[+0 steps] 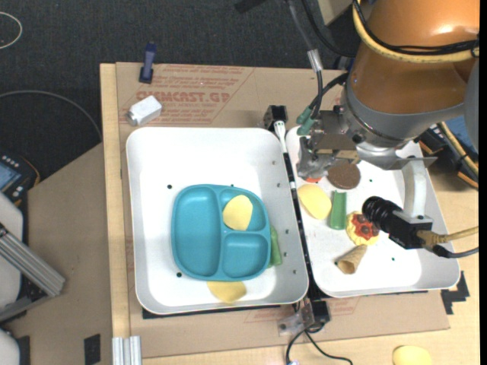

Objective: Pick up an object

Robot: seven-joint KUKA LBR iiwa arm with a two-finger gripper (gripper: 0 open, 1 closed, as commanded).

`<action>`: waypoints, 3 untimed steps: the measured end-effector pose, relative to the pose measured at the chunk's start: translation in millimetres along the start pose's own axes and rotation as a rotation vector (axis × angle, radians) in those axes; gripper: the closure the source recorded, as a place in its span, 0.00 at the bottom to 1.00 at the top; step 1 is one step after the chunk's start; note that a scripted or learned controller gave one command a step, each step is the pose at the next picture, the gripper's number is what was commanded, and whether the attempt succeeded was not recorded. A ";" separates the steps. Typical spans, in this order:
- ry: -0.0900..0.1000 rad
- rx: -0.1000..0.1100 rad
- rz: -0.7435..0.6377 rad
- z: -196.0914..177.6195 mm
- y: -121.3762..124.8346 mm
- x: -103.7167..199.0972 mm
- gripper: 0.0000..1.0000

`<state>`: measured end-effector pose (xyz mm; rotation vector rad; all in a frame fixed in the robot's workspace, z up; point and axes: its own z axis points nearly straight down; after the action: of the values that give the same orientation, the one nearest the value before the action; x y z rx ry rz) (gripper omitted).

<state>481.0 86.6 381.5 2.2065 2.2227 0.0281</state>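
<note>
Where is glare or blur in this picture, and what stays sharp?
Camera view: glare on the orange band of the arm, which looks soft, being near the lens; the teal plate and both white bins are sharp, evenly lit, with faint shadows.

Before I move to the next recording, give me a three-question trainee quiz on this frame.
1. True or false: the yellow piece lies in a compartment of the teal tray.
2. Which bin holds the green cylinder? A left bin B right bin
3. Fill in: the cone lies in the ___ bin.

Key: 1 true. 2 B. 3 right.
</note>
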 end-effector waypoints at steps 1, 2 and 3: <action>-0.001 0.002 0.003 -121.3 1.6 17.8 1.00; -0.010 0.034 0.009 11.2 -3.1 21.8 1.00; -0.006 0.017 0.006 -6.6 -0.8 21.8 1.00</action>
<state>479.9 108.4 388.3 2.2191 2.2211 0.0031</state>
